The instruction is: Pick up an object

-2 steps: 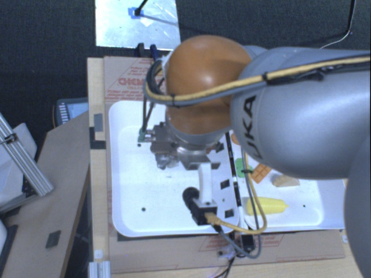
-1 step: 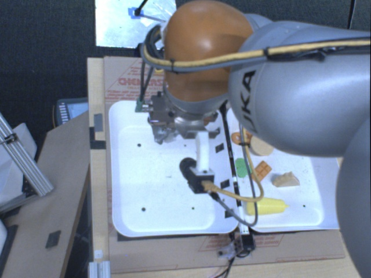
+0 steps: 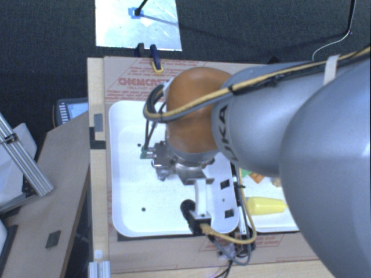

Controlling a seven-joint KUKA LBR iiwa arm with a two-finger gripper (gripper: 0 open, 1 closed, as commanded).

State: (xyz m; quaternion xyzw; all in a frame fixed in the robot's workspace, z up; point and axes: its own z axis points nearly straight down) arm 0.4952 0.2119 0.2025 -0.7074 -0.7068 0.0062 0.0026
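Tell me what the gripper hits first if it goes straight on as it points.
Likely the floor of the left bin, over which the gripper points down; the arm hides the spot beneath, so depth is uncertain.

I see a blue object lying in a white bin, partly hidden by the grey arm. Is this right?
Not quite: the object is yellow, not blue. The camera view shows it lying in a white bin, partly hidden by the grey arm.

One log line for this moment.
arm: above view-left bin | yellow object: in view-right bin | grasp: unconfirmed
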